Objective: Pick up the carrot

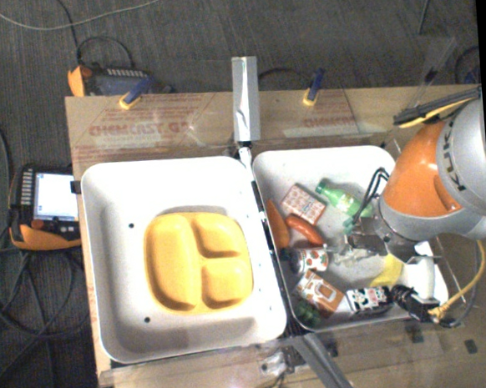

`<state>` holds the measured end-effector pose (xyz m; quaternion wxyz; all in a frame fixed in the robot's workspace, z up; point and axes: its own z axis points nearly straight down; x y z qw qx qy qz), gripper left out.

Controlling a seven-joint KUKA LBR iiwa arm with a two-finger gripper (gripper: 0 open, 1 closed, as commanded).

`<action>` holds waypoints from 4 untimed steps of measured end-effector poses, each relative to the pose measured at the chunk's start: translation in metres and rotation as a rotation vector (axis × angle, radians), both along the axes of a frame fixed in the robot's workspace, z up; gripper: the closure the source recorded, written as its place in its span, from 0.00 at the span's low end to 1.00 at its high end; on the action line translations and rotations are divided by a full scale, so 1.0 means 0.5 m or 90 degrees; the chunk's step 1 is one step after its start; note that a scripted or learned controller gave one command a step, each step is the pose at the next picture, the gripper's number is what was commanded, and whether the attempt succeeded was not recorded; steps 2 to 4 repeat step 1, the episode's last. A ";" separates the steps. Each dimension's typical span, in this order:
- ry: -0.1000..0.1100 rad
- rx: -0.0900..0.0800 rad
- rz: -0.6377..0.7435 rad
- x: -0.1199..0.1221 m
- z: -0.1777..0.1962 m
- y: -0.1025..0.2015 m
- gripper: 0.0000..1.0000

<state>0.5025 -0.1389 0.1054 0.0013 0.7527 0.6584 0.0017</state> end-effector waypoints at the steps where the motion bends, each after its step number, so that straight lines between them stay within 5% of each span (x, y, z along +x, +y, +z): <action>1: 0.005 0.000 0.004 0.035 0.155 0.142 1.00; 4: 0.005 0.000 0.004 0.035 0.155 0.142 1.00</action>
